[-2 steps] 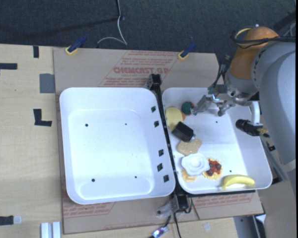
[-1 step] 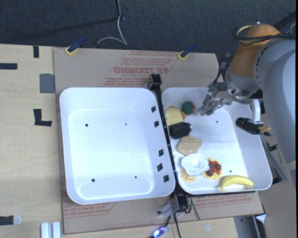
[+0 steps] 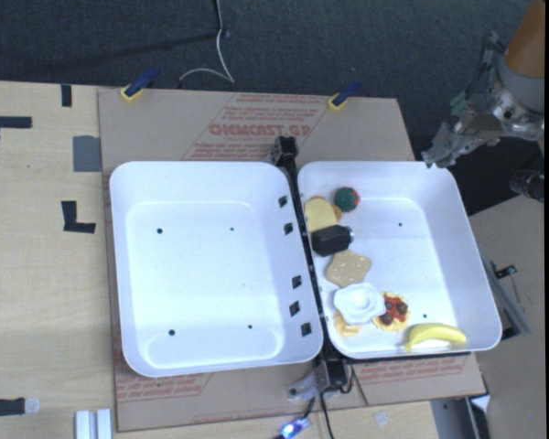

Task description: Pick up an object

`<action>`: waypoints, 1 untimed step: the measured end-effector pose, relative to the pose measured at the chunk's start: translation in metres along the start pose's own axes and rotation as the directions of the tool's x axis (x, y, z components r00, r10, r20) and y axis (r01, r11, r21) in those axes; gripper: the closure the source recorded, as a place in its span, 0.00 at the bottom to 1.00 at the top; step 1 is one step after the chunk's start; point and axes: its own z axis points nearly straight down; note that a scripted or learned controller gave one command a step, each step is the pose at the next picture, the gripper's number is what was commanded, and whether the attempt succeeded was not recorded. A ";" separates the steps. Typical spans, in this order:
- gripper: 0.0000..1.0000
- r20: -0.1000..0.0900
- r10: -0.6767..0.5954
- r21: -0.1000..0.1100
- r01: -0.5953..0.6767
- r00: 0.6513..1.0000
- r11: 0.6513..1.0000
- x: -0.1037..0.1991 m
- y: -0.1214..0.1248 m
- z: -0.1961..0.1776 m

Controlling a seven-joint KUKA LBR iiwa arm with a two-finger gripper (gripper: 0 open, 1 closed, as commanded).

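Two white bins sit side by side on the surface point(image 3: 37, 245). Taking the right bin point(image 3: 439, 245) as the landmark, its near edge holds one banana point(image 3: 434, 337). Just left of that lie one fried egg point(image 3: 357, 304) and one small red and yellow piece point(image 3: 392, 310). Farther back along its left wall come one tan slice of bread point(image 3: 348, 268), one black block point(image 3: 330, 240), one yellow piece point(image 3: 318, 214) and one green and red ball point(image 3: 347, 198). The left bin point(image 3: 201, 273) adjoins it. Beyond both, red lettering on the cardboard sheet point(image 3: 247, 126) is too faint to read. The jaws point(image 3: 444, 149) hover just past the right bin's far right corner; whether apart or together, I cannot tell.
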 end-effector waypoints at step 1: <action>1.00 -0.002 -0.007 -0.003 0.007 1.000 1.000 0.044 0.040 -0.144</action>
